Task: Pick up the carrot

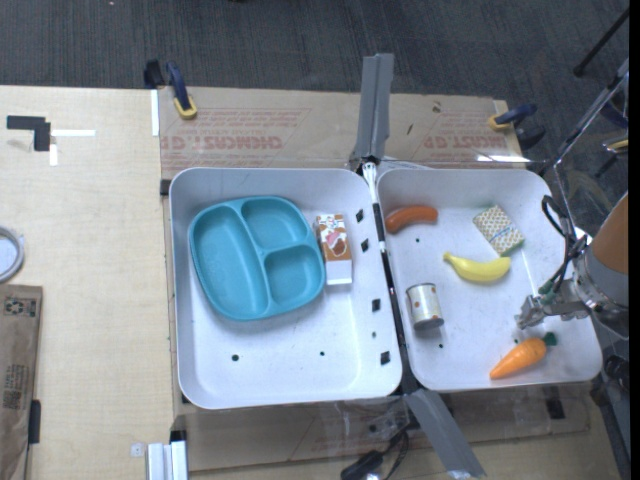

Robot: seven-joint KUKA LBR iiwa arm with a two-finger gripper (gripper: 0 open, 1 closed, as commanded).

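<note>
The carrot [519, 359], orange with a green top, lies on the floor of the right bin [470, 368] near its front right corner. My gripper [537, 315] hangs just above and slightly behind the carrot's green end, at the bin's right side. Its metal fingers [528, 313] point down-left toward the bin floor, and nothing is between them. The carrot rests free on the bin floor.
The right bin also holds a banana [478, 268], a small metal can [425, 306], an orange sausage-shaped item [411, 217] and a patterned sponge block [498, 230]. In the left bin [270, 378] sit a blue divided plate [257, 258] and a small box [333, 240].
</note>
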